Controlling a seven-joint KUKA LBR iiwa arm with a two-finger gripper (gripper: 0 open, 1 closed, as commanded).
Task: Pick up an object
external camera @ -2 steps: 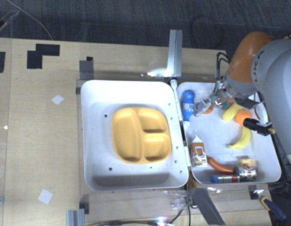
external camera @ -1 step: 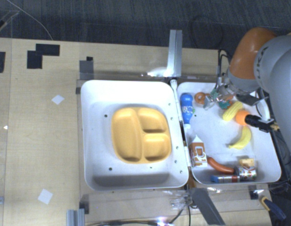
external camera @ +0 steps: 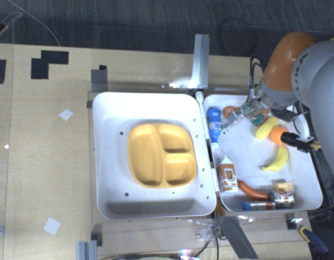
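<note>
The right white bin (external camera: 305, 180) holds several small objects. A blue bottle (external camera: 213, 122) lies by its left wall, with a small orange item (external camera: 229, 111) beside it. A yellow banana (external camera: 278, 159) lies mid-bin, with an orange ball (external camera: 277, 135) and a yellow piece (external camera: 265, 127) above it. A brown and white carton (external camera: 227, 176), a red sausage (external camera: 251, 190) and a can (external camera: 283, 200) lie near the front. My gripper (external camera: 242, 115) hangs low over the bin's far part, just right of the orange item, and nothing can be seen held in it.
The left white bin (external camera: 110, 145) carries a yellow divided tray (external camera: 160, 155). A metal post (external camera: 201, 61) stands behind the wall shared by the bins. The grey arm with its orange band (external camera: 288, 61) covers the right bin's far right corner.
</note>
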